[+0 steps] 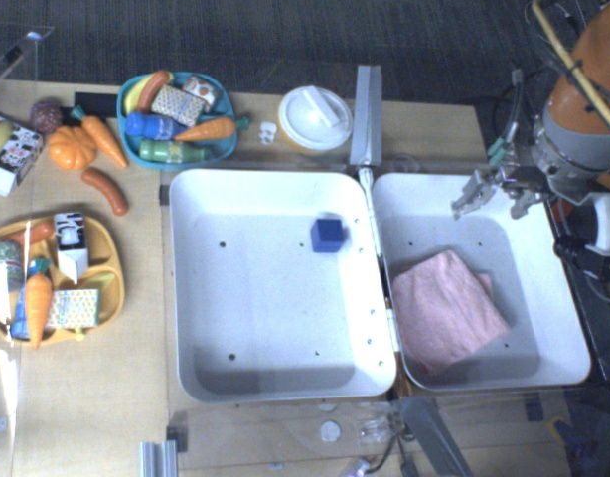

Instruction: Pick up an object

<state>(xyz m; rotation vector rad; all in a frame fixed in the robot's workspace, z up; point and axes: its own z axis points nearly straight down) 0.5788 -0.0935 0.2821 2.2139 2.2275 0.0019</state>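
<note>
Robot lab: bench (285, 435), twin bins (186, 296)

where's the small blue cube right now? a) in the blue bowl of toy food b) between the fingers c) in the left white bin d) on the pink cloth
c: the small blue cube lies alone on the floor of the left white bin, apart from the folded pink cloth in the right bin.

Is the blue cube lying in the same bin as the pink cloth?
No, the blue cube sits in the left bin, while the pink cloth lies in the right bin.
</note>
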